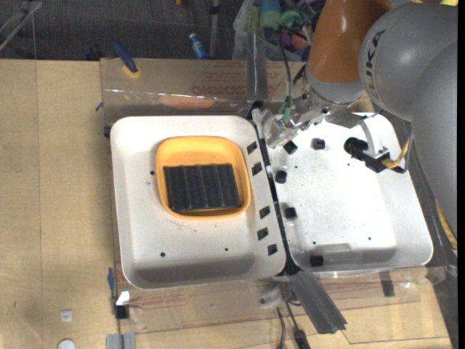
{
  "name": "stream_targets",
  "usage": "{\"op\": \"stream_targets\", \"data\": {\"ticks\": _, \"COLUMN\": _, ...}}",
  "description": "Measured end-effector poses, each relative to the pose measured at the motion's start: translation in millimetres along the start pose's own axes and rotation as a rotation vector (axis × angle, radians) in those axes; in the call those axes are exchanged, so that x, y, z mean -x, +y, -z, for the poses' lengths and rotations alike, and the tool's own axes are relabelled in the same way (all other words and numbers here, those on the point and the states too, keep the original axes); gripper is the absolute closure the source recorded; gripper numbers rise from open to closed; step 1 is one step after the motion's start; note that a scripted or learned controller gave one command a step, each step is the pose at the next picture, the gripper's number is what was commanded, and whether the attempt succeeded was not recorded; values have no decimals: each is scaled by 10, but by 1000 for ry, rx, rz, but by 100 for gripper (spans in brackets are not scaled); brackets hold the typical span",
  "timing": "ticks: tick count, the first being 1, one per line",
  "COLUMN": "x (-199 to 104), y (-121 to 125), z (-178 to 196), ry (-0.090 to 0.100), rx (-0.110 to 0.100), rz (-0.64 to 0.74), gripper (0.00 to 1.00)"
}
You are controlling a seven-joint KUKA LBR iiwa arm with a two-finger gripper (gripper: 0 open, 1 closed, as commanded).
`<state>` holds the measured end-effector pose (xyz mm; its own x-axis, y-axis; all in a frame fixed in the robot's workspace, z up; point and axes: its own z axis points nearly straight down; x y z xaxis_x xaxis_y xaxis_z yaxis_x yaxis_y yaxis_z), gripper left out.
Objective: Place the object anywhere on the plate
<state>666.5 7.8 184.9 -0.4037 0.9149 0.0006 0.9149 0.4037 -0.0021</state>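
A yellow plate point(168, 153) sits in the left bin point(134, 238). A black ribbed rectangular object point(202, 187) lies flat on the plate, covering most of its middle. My gripper point(280, 128) hangs over the far left corner of the right bin point(363, 224), close to the divider between the bins. It is well to the right of the plate and apart from the black object. Nothing is visibly held in it.
The grey arm with its orange band point(341, 35) fills the upper right. Small black bits point(317, 143) lie scattered on the right bin's floor. Black tabs point(262, 211) line the divider. Clutter stands behind the bench at the top.
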Motion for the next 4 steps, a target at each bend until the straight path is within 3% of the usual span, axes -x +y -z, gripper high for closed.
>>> {"op": "stream_targets", "data": {"ticks": 2, "x": -304, "y": 48, "z": 16, "ry": -1, "rx": 2, "rz": 284, "gripper": 100}}
{"op": "stream_targets", "data": {"ticks": 3, "x": -458, "y": -305, "z": 1, "ry": 0, "rx": 2, "rz": 371, "gripper": 100}}
{"op": "stream_targets", "data": {"ticks": 4, "x": -454, "y": -305, "z": 3, "ry": 0, "rx": 3, "rz": 370, "gripper": 0}}
